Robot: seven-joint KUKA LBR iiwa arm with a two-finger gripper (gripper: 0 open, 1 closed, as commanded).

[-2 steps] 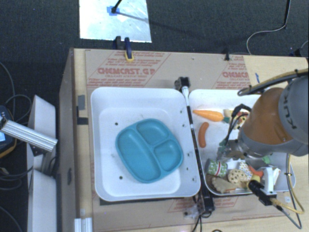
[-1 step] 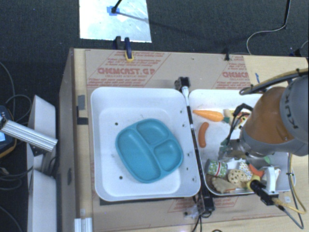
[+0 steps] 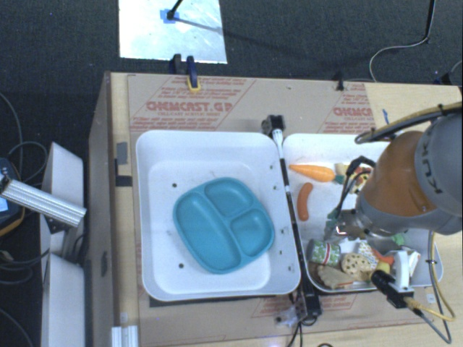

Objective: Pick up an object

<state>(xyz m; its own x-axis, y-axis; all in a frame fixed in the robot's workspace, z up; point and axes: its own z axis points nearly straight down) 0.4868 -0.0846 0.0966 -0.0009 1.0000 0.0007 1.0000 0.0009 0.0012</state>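
Two white bins (image 3: pixel 155 157) sit on a cardboard-covered bench (image 3: pixel 217 103) over dark carpet (image 3: pixel 58 35). Whether the gripper (image 3: pixel 347 230) is open cannot be told; a toy carrot (image 3: pixel 312 171) lies just beyond it, a teal divided plate (image 3: pixel 223 224) well left.

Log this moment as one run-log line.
arm: over right bin | end effector: near sausage, carrot | left bin: blue divided plate | grasp: unconfirmed

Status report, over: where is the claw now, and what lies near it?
Claw low over right white bin, grip unclear. Orange carrot and small red sausage lie apart to its left. Cookie and small can crowd below. Blue divided plate in left bin.
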